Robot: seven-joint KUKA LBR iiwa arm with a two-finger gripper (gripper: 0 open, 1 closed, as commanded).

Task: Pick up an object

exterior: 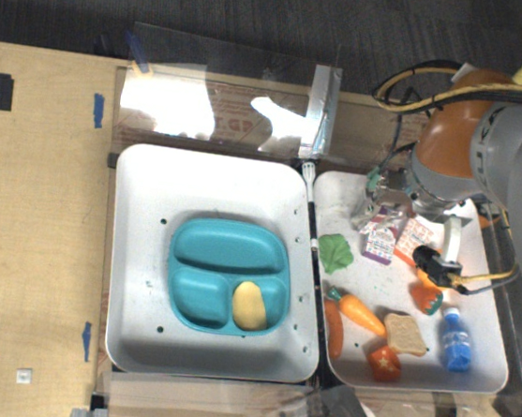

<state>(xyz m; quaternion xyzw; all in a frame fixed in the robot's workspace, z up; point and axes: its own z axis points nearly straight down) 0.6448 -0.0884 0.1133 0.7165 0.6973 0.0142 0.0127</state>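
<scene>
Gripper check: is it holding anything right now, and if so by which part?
Cannot be told. The gripper is low in the right bin, right above a small purple-and-white packet, but no object visibly sits between its fingers.

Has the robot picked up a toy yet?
Not yet. Done: the gripper has reached the right bin. Now: it hangs just above a small purple and white box. I can't tell if it's gripping. Left: lifting something. The carrot, bread and bottle lie untouched.

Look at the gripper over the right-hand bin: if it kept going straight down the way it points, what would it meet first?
Most likely the small purple and white carton, which lies right under the gripper in the right bin. Depth is hard to judge from this slanted view, so it might land on the bin floor beside it.
</scene>
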